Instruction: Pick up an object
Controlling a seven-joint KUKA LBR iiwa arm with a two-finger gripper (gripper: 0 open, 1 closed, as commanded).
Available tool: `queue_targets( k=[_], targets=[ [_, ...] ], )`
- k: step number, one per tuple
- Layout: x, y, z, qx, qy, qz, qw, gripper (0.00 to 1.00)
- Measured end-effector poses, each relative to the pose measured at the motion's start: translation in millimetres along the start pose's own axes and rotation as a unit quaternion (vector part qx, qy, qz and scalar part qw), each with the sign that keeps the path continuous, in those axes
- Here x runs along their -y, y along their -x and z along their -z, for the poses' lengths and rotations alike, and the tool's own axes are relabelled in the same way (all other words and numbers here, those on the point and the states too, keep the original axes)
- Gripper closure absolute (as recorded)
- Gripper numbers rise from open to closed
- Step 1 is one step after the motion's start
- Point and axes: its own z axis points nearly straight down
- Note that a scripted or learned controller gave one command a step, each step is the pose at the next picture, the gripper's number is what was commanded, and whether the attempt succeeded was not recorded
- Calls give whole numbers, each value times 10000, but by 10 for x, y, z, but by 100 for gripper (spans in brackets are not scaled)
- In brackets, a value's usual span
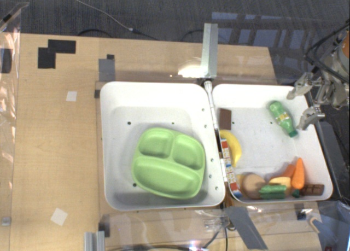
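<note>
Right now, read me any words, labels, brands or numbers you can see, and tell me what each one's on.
None can be read.
green bottle: pale label band, too blurred to read.
strip on the divider between the bins: red and white markings, too small to read.

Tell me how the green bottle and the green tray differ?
The green bottle is small and slender, lying on its side in the right bin; the green tray is broad, flat and divided into compartments, sitting in the left bin. The bottle lies near the gripper; the tray lies far from it. Both are green.
</note>
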Motion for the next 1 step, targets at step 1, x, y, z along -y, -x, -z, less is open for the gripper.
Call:
queue_targets(
  k=[1],
  targets=[
    [299,-15,-1696,-81,27,136,9999,0]
  ],
)
